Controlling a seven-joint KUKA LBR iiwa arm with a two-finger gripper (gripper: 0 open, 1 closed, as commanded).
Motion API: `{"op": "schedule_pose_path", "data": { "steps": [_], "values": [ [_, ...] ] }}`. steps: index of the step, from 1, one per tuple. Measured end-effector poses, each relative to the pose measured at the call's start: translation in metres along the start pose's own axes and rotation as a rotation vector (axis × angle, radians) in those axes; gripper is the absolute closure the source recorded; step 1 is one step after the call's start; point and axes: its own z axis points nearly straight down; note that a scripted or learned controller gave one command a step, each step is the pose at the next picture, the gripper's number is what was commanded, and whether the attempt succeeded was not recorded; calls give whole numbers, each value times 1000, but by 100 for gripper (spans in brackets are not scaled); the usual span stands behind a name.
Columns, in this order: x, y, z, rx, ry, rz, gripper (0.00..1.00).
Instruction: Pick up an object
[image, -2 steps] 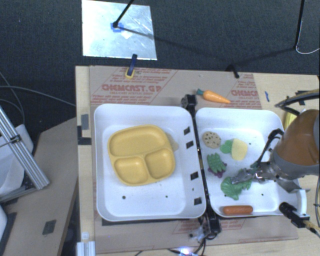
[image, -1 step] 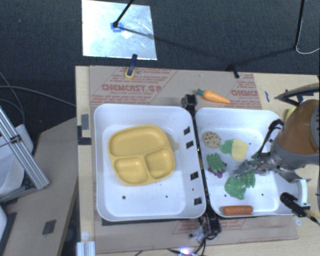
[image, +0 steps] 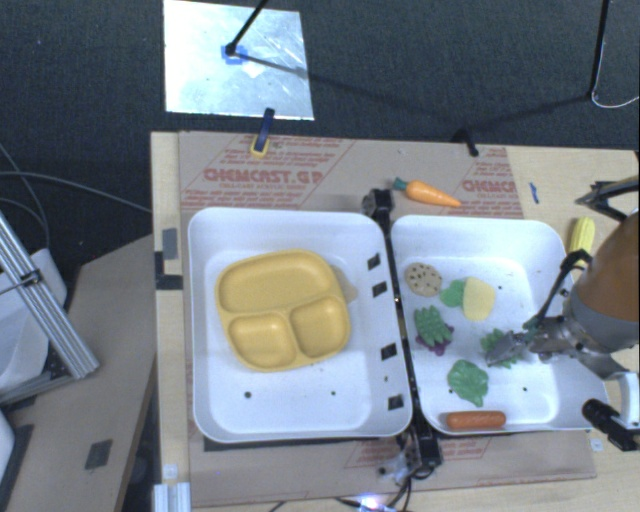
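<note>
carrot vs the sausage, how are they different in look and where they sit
The carrot is orange with a green tip; the sausage is a darker red-brown with no tip.
The carrot lies outside the bins on the bench above the right bin; the sausage lies inside that bin along its near edge.
The carrot is tilted and tapers to a point; the sausage lies level with rounded ends.
Both are long, thin toy foods.

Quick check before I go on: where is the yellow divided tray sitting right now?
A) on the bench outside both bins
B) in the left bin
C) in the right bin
B: the yellow divided tray lies flat inside the left bin, apart from the toy food in the right bin.
</note>
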Motion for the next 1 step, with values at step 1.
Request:
{"op": "schedule_pose_path", "data": {
  "steps": [1],
  "values": [
    [-3, 39, 28, -2, -1, -6, 0]
  ]
}}
